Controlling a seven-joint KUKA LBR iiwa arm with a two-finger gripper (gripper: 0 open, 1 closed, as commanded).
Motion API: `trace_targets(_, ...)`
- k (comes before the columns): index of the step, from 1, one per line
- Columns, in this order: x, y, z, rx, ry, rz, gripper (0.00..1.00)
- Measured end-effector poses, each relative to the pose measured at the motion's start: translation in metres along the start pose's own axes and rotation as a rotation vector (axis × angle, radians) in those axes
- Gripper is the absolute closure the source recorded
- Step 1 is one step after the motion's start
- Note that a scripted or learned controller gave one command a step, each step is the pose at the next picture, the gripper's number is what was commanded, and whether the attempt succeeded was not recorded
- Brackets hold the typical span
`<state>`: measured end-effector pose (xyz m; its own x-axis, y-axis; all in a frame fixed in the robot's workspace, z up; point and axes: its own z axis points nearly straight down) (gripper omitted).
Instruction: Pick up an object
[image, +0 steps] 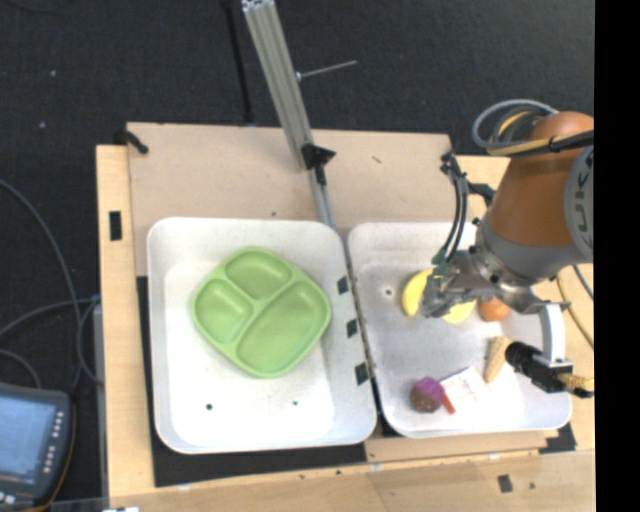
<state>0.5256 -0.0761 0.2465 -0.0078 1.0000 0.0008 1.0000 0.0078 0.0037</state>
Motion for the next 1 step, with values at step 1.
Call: trace_targets(1,0.0442,0.0050,0.0084,0.004,-0.001,0.002,1.00)
